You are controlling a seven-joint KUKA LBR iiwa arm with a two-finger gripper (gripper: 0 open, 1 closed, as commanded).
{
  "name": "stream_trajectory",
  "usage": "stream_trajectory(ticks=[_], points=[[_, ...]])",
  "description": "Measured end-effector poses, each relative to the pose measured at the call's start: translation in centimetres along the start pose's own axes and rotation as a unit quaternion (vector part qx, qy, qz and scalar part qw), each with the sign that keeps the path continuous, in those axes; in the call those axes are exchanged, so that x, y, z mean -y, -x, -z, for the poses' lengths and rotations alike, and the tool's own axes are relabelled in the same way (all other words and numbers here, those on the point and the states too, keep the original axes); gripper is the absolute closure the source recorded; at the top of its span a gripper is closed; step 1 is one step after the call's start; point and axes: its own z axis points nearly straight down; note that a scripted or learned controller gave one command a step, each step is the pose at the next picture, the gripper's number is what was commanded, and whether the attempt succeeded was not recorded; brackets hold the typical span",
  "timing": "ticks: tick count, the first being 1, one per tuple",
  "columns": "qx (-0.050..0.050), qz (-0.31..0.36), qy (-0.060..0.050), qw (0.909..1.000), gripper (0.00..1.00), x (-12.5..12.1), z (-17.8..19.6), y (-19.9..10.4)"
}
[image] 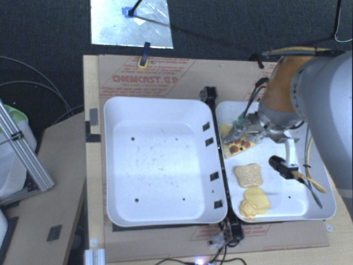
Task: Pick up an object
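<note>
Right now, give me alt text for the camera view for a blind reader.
The grey arm's gripper hangs over the right bin, by a pizza-like piece; a toast-like piece and a yellow lump lie nearer the camera.

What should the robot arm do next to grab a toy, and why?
Probably lower the gripper a little, straight down onto the pizza slice toy. The gripper hovers in the right bin right by that toy's upper edge, nearer to it than to the toast piece, so the pizza slice looks like the easiest pick.
</note>
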Motion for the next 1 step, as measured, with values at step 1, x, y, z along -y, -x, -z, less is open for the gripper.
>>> stream_trajectory(ticks=[1], points=[[-0.001,0.001,0.005,1.0,1.0,-0.22,1.43,0.07]])
